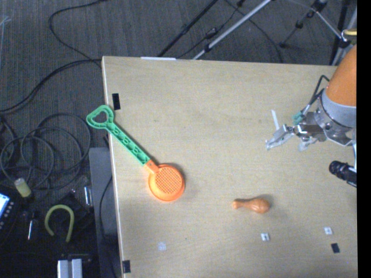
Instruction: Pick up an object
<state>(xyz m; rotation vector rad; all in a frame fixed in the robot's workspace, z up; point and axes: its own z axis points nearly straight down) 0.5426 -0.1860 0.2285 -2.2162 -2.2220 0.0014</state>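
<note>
A: Is there lots of room on the bench (232,91)?

B: Yes. The whole top half is lying bare, and the middle is too.

A: What is getting in the way?

B: The strainer (142,158) with the green handle is lying slanted along the left side, its handle end poking over the edge. The little orange pear-shaped toy (253,205) is sitting low down, well apart from the strainer.

A: So a pincer could be passing between them?

B: Yes, a wide bare gap is lying there.
</note>
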